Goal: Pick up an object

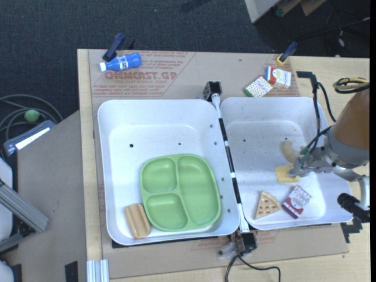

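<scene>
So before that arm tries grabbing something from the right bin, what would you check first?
1. Gripper over the right bin: ok.
2. Target within reach: ok, yellow piece lies just beside the gripper.
3. Jaws open: cannot tell.
4. Anything held already: cannot tell.
5. Neighbours clear of the target: ok, pizza slice and red packet lie apart.
6. Green tray out of the way: ok, in the left bin.

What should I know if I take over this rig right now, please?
Gripper: low in the right bin, at a yellow block; finger state unclear.
Also in that bin: a pizza slice toy, a red-and-white packet.
Left bin: green tray, bread toy.
Done: nothing visibly lifted.
Left: grasp one object and raise it.
</scene>
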You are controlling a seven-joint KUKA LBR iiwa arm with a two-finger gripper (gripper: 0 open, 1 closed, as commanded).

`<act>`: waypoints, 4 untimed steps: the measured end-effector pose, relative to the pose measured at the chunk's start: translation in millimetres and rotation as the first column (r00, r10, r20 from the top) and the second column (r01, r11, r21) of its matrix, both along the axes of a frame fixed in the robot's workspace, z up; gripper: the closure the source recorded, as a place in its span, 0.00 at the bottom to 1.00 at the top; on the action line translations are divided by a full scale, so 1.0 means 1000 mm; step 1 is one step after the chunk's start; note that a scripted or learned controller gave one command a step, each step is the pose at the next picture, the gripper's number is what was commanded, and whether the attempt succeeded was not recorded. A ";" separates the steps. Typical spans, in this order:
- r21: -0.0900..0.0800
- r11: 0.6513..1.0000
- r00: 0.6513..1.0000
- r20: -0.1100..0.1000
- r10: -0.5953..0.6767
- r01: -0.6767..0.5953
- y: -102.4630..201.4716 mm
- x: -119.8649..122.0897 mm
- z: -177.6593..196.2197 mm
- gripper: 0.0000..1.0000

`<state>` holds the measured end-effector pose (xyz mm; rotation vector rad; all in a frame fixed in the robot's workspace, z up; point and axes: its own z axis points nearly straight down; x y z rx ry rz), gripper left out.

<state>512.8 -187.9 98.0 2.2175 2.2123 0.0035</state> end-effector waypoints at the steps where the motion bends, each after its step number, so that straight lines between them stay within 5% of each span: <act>1: 0.003 1.000 1.000 -0.005 0.001 -0.001 0.001 -0.001 -0.002 0.00; 2: 0.004 1.000 1.000 -0.006 0.004 -0.004 -0.010 0.126 -0.013 0.00; 3: 0.005 1.000 1.000 -0.009 0.003 -0.003 0.002 0.096 -0.013 0.00; 4: 0.004 1.000 1.000 -0.006 0.003 -0.003 0.002 0.097 -0.002 1.00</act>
